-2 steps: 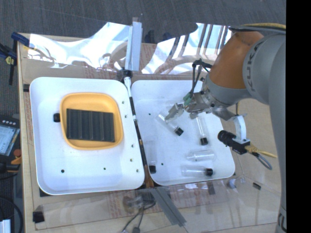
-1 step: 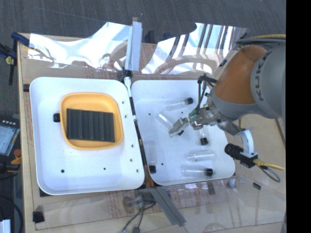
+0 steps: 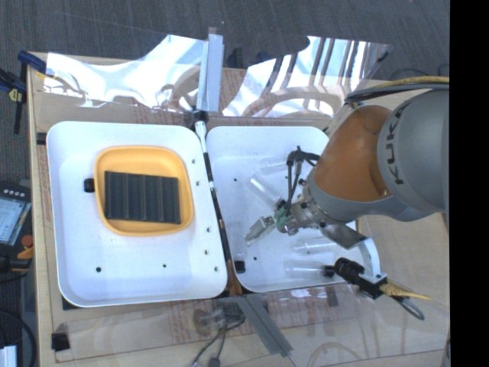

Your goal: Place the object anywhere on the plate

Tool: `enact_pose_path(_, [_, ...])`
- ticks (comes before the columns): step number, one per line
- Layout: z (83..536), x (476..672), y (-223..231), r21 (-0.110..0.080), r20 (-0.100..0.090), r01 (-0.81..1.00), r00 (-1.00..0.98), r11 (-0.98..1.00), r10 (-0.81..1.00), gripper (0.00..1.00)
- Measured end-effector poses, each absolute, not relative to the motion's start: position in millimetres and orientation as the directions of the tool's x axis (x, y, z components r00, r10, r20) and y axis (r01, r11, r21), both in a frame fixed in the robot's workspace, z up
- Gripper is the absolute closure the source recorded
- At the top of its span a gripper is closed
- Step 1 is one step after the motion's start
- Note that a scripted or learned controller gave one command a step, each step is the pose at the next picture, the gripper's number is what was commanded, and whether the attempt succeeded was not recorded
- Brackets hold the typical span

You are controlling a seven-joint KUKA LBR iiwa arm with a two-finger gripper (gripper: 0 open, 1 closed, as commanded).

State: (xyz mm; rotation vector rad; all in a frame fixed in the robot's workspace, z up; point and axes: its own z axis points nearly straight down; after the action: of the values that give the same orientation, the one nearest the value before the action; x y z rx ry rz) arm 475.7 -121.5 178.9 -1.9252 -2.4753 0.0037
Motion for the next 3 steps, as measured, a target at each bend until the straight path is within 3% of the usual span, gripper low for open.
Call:
enact_pose_path(1, [188.4, 476.1, -122.6, -0.007, 0.003, 0.969, -0.247, 0.247, 0.969, 1.0])
enact_pose_path(2, [263.5, 517.0, -91.6, -0.001, 0.0, 0.932, -0.362, 0.362, 0.932, 1.0])
enact_pose_path(3, [236.2, 573.0, -103.1, 0.0, 0.0, 0.793, -0.609, 0.609, 0.793, 1.0])
